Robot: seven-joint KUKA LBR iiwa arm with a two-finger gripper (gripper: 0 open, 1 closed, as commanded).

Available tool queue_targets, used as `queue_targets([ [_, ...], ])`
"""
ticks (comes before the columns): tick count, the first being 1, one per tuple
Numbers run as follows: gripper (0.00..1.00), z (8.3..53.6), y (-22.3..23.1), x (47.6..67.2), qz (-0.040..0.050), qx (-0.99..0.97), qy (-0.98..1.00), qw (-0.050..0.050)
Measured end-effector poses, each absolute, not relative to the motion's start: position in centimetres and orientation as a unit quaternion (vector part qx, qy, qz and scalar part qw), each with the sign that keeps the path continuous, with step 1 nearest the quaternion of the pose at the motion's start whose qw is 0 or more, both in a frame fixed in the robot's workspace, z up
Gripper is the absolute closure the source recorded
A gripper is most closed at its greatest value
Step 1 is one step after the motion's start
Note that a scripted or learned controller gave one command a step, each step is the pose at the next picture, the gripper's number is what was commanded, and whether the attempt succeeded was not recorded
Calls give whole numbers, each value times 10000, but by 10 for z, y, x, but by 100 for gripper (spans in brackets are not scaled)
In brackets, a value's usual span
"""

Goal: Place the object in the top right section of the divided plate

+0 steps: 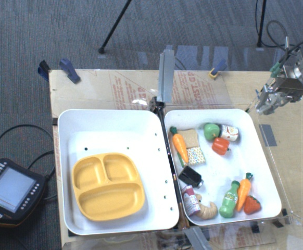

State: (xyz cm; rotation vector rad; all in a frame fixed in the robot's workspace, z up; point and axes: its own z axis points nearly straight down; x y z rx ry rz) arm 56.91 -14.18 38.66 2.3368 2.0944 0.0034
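You were at the start: the gripper (270, 102) hung at two o'clock, grip state unclear. Nothing sat on the divided plate (108, 185). Next you needed a pick from the right bin (261, 139).

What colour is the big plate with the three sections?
The divided plate is yellow, seen in the camera view.

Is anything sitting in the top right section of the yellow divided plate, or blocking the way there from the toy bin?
Nothing visible does. The yellow divided plate has nothing in its top right section, and only the low bin walls lie between.
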Motion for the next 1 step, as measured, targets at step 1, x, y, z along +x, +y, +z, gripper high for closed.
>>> queue_targets([
  [1,100,286,-137,475,-43,7467,6651,-55],
])
